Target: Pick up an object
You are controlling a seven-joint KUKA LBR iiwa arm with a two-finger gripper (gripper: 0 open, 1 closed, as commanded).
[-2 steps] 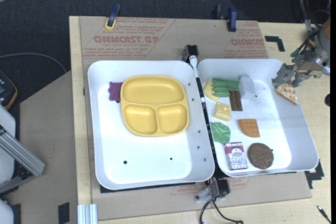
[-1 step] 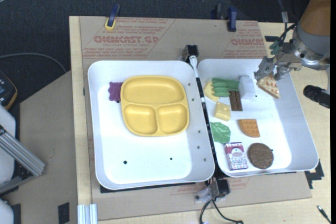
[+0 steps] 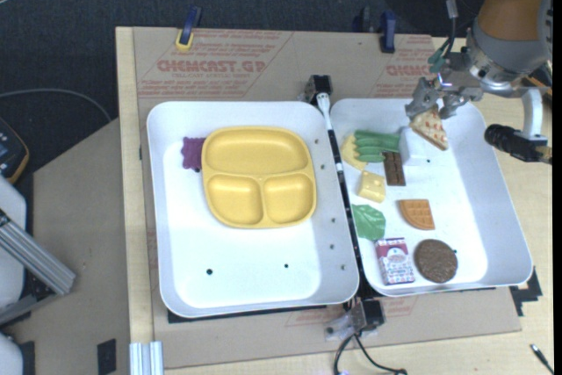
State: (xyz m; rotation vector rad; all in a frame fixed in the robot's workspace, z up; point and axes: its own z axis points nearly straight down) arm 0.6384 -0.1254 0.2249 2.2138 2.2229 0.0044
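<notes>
My gripper (image 3: 436, 105) hangs over the back of the right bin (image 3: 492, 189), shut on a tan wedge-shaped toy slice (image 3: 431, 130) that dangles just below the fingertips, clear of the bin floor. Below it in the bin lie green beans (image 3: 378, 142), a brown chocolate bar (image 3: 393, 168), a yellow cheese piece (image 3: 371, 186), an orange waffle (image 3: 417, 213), a green leaf (image 3: 369, 221), a red-and-white packet (image 3: 394, 262) and a round brown cookie (image 3: 435, 260).
The left bin (image 3: 176, 215) holds a yellow divided tray (image 3: 259, 175) with a purple item (image 3: 191, 153) tucked at its left edge. A black divider (image 3: 332, 162) runs between the bins. Clamps (image 3: 185, 31) sit on the bench's far edge.
</notes>
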